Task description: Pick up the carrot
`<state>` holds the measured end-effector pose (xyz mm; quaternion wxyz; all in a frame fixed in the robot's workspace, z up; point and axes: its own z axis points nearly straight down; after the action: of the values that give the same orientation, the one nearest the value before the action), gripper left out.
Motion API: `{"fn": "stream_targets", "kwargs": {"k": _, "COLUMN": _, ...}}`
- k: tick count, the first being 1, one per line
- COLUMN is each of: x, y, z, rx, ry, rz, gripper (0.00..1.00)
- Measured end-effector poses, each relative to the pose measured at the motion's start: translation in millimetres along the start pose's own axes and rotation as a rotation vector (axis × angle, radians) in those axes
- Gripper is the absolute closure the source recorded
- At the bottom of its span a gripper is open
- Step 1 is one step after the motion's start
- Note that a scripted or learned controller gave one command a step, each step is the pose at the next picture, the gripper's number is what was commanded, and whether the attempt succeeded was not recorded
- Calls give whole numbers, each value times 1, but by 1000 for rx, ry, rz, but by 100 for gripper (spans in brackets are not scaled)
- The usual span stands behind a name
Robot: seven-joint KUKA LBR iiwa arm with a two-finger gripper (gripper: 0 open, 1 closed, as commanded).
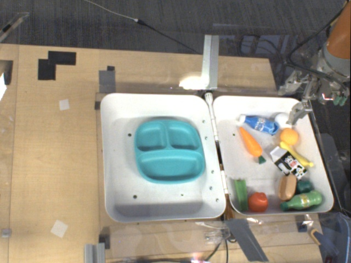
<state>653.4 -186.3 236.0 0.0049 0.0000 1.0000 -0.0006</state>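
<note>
**Carrot lay clear of the gripper**

One carrot [251, 142] lay in the right bin [230, 163], its long axis slanting, green tip pointing down-right. The gripper [299, 113] hung above-right of it, apart, near one blue tube [260, 124]; its jaws looked released, holding nothing, though the view was blurred.

Two bins sit side by side on the bench [49, 163]. The left bin [118, 147] holds a divided plate [167, 149]. In the right bin [230, 158], the carrot [251, 143] lies left of the other items, below a tube [260, 124], with a tomato [258, 201] nearer the front edge.
</note>
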Motion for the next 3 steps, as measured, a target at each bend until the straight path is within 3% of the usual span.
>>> {"fn": "stream_targets", "kwargs": {"k": 1, "x": 38, "y": 36, "z": 146, "rx": 1, "ry": -5, "rz": -135, "gripper": 0}}
{"fn": "stream_targets", "kwargs": {"k": 2, "x": 65, "y": 62, "z": 146, "rx": 0, "ry": -2, "rz": 345, "gripper": 0}}
{"fn": "stream_targets", "kwargs": {"k": 3, "x": 3, "y": 94, "z": 149, "rx": 3, "ry": 6, "rz": 534, "gripper": 0}}
